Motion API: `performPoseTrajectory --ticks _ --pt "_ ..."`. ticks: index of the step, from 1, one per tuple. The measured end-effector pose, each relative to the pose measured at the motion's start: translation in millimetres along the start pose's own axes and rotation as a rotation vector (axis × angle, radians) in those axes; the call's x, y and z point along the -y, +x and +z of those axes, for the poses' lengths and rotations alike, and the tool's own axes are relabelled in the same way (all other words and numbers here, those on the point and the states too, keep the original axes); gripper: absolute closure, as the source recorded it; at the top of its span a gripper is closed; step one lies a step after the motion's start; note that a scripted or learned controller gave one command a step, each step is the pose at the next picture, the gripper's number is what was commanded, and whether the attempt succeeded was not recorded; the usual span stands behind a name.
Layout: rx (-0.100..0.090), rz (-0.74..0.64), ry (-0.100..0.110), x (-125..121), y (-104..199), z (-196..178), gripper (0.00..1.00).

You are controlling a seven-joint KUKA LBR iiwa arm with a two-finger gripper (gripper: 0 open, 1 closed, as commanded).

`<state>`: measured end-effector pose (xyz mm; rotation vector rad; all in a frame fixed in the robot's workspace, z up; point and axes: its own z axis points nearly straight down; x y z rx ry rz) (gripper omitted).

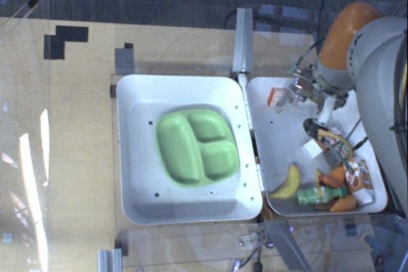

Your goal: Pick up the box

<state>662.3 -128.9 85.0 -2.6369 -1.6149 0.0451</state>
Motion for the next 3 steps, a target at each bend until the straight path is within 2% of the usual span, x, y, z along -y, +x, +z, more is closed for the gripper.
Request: performPoseTrajectory --ticks 1,2,3 --pt "0.003 0.229 0.010 5.5 6.1 -0.9 0.00" --pt "-0.008 0.225 -0.025 0.5 10.9 -15.7 1.00" --pt "0.002 0.229 -0.007 3.2 5.3 -13.5 0.00"
